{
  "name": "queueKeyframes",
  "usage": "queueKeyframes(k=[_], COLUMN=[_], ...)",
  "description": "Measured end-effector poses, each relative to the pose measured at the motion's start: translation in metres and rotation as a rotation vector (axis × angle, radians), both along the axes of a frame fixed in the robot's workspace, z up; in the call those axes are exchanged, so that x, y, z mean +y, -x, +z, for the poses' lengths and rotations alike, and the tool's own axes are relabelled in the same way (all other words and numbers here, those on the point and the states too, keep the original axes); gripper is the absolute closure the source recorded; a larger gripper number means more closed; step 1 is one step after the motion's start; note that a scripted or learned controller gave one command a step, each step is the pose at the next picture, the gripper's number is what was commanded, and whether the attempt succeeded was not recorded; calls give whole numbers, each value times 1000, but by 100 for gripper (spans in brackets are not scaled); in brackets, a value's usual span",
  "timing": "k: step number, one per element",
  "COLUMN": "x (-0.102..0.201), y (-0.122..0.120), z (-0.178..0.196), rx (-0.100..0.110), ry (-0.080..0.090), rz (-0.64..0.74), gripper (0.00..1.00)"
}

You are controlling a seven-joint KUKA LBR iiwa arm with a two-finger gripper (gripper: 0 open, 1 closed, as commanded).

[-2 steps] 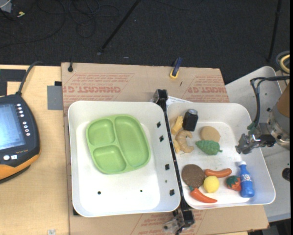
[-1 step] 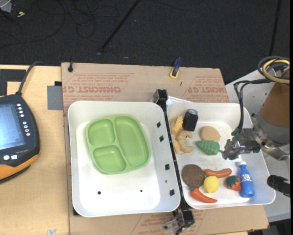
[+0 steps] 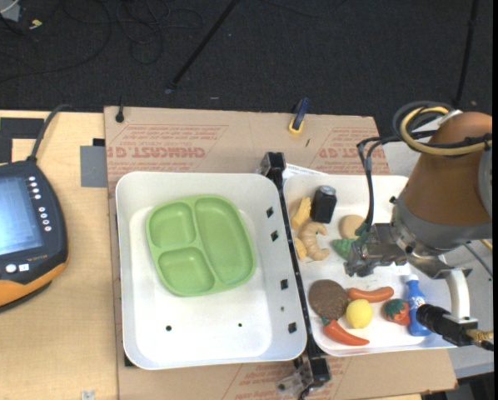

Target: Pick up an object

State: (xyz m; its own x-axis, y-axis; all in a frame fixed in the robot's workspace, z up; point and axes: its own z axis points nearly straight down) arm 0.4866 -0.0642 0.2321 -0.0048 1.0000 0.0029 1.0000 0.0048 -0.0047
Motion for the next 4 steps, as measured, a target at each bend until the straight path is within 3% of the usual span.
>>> queueKeyframes(k=[1,3,4], x=[46,36,41], y=[1,1,3], z=[5,-15,6], rx=[-1,3,-3], ry=[1,2,2], rz=[-1,-6,-5], gripper=[100,100,100])
